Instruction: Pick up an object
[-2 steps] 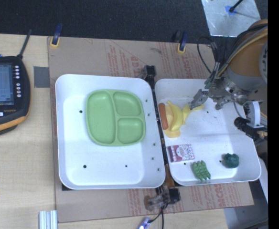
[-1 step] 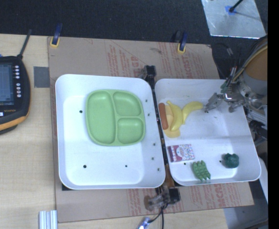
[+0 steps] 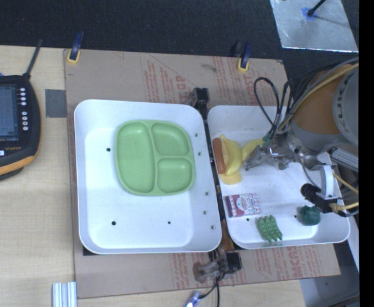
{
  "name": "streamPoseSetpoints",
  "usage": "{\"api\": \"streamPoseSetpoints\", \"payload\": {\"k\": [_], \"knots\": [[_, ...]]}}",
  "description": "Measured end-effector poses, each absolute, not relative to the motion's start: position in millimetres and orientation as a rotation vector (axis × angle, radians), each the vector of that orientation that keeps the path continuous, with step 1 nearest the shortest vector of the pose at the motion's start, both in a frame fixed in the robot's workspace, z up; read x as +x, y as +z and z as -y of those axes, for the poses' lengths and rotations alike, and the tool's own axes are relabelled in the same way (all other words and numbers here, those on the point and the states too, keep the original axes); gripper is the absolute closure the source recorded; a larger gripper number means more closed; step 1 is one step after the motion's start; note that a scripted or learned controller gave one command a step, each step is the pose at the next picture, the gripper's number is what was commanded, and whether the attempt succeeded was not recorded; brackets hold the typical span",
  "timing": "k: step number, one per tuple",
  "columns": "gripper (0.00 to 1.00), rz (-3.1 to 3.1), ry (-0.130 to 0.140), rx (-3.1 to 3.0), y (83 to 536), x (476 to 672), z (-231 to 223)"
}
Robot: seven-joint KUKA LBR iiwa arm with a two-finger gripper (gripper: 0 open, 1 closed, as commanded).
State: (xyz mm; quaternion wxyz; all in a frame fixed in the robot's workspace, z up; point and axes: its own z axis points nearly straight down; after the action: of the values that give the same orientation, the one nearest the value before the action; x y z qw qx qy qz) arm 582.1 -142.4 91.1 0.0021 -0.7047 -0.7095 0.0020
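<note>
The gripper (image 3: 254, 157) hangs low in the right bin (image 3: 289, 235), its tip just beside the yellow toy (image 3: 233, 160), likely lined up to take it; whether the jaws stand wide or narrow I cannot tell. That bin also holds an orange-brown sausage-like piece (image 3: 218, 154), a printed card (image 3: 243, 204), a ridged green toy (image 3: 269, 228) and a dark green round piece (image 3: 310, 216). The left bin (image 3: 97, 229) carries a green divided plate (image 3: 154, 157) (three compartments, nothing in them).

We see a robotics lab bench, cardboard sheet (image 3: 174, 75) clamped to a wooden table (image 3: 27, 235), two white bins (image 3: 97, 229) side by side, an orange teach pendant (image 3: 8, 130) at left, loose cables (image 3: 270, 94) by the arm
</note>
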Motion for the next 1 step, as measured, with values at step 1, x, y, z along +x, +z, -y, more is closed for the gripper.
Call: {"api": "streamPoseSetpoints", "payload": {"k": [1], "knots": [[0.00, 2.225, 0.002, -2.216, 92.3, 622.5, 174.0]]}}
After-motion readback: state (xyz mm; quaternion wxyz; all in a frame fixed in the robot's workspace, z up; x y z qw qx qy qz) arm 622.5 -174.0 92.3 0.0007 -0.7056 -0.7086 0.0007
